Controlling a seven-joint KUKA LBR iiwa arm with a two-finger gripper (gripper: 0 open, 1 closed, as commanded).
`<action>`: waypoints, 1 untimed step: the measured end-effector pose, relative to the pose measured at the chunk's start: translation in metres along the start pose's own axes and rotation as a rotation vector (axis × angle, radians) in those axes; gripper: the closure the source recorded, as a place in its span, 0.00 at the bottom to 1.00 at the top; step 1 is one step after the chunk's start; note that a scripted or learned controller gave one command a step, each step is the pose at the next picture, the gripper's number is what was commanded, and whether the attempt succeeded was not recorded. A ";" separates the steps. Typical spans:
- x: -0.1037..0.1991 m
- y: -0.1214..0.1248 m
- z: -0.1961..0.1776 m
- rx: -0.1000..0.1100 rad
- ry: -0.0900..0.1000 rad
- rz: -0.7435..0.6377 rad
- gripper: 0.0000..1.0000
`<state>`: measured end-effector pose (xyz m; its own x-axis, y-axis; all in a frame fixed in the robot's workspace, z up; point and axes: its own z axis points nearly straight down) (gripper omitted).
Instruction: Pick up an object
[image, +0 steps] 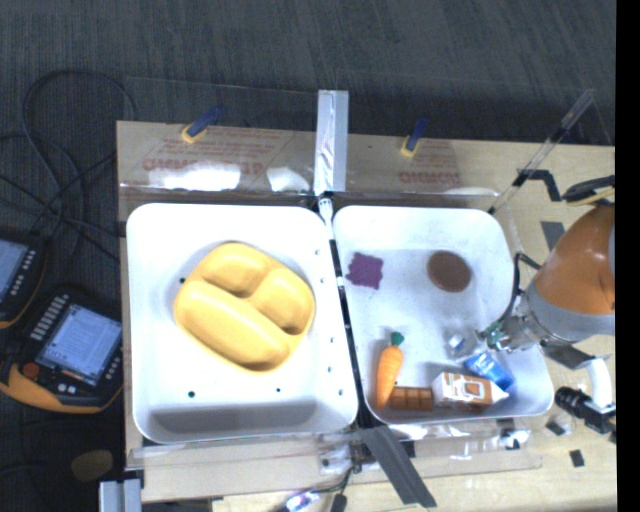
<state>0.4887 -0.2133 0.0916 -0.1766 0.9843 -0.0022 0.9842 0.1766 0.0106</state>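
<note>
We take the carrot (389, 370) as landmark: right of it lie a small carton (466, 389) and a blue packet (489, 368), where the gripper (478, 340) sits, claw state unclear. Beyond are a purple square (365, 270) and a brown disc (449, 271).

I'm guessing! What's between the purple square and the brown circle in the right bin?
Nothing: in the camera view, bare white bin floor lies between the purple square and the brown circle.

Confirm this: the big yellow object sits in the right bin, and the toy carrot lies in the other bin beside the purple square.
Not quite. The camera view shows the big yellow object in the left bin, not the right one. The toy carrot does lie in the other bin, which also holds the purple square.
</note>
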 end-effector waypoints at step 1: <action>0.034 0.004 -0.168 0.012 0.000 0.128 1.00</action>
